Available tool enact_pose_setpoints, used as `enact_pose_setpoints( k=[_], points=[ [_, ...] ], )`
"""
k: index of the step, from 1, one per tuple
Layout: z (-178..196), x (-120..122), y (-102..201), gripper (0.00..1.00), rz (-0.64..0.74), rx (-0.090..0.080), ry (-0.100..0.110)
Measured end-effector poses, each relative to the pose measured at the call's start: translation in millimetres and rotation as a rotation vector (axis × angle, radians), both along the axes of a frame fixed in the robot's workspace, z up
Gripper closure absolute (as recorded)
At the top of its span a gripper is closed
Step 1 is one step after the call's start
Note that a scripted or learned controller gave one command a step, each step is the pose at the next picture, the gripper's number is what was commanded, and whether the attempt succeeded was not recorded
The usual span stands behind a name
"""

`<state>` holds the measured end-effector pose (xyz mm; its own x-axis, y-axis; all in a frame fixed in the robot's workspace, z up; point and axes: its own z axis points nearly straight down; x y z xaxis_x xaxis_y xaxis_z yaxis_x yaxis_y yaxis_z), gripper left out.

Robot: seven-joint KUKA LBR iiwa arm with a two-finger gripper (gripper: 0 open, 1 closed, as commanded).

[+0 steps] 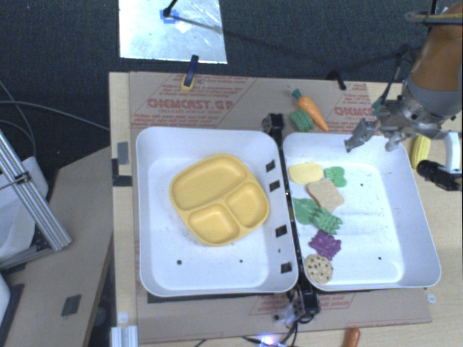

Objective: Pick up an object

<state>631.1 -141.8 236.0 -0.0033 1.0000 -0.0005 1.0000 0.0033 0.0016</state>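
Gripper (376,139) (open) above right bin (405,215)

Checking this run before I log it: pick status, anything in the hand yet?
Done: nothing lifted. The toy food, including the yellow piece, bread slice, purple grapes and cookie, all lies in the right bin.
In hand: nothing. The hand is open above that bin's far edge.
Left: descend, close on one piece, lift.
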Motion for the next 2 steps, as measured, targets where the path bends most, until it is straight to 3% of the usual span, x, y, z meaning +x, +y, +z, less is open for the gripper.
enact_pose_setpoints(
  k=[1,2],
  points=[
    [-142.3,6.6,37.0,0.00,0.005,0.004,0.009],
    [-143.1,39.2,36.1,0.00,0.003,0.000,-0.003]
  ],
)
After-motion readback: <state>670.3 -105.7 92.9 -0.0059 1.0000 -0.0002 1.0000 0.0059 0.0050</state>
